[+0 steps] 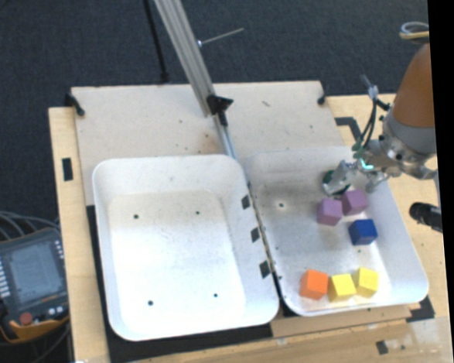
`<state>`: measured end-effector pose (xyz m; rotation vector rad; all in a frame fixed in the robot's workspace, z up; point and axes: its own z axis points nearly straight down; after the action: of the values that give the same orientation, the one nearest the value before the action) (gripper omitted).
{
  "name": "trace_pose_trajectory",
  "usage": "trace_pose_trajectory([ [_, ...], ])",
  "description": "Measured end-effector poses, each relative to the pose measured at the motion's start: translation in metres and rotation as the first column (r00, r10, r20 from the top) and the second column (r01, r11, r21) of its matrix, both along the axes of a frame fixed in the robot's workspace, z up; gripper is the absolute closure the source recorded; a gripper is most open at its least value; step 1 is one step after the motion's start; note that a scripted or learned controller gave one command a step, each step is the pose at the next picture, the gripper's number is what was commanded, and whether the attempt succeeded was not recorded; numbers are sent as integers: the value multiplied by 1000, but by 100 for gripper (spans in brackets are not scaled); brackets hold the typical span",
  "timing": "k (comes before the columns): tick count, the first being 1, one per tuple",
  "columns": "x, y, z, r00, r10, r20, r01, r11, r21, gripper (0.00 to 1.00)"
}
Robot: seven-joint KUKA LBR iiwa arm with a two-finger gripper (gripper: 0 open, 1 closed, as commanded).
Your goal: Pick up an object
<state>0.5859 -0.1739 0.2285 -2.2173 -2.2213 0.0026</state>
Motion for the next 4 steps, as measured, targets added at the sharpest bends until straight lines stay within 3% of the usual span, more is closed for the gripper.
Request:
trace_pose_trajectory([
  [1,1,0,2,1000,1,4,-1,1000,-1,0],
  [3,-9,-7,-121,1000,-3,-1,3,1000,-2,0],
  [4,-9,-8,-131,1000,-4,5,5,1000,-4,0],
])
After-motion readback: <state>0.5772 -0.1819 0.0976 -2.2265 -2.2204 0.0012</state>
